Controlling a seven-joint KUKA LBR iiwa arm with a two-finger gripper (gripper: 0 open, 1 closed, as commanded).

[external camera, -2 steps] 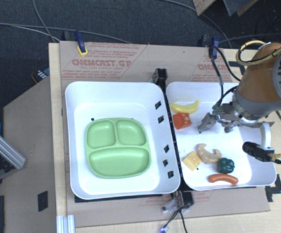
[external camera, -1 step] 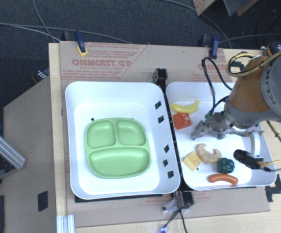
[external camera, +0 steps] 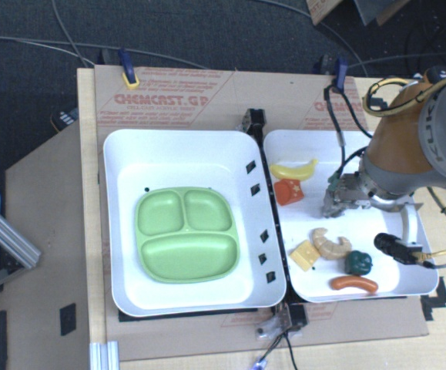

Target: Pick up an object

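Hand [external camera: 335, 200] hung over the right bin [external camera: 415, 284], grip unreadable to me, and I feared it might nudge the red piece [external camera: 288, 193] or banana [external camera: 294, 169] aside.

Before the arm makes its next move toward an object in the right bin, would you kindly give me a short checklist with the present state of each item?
1. Gripper over the right bin: ok.
2. Nothing seen between its fingers: cannot tell.
3. Nearest targets, the banana and red block, lie apart from the gripper: ok.
4. Yellow wedge and tan curved piece touch each other, so a single pick is harder: not ok.
5. Sausage and dark green piece unobstructed: ok.
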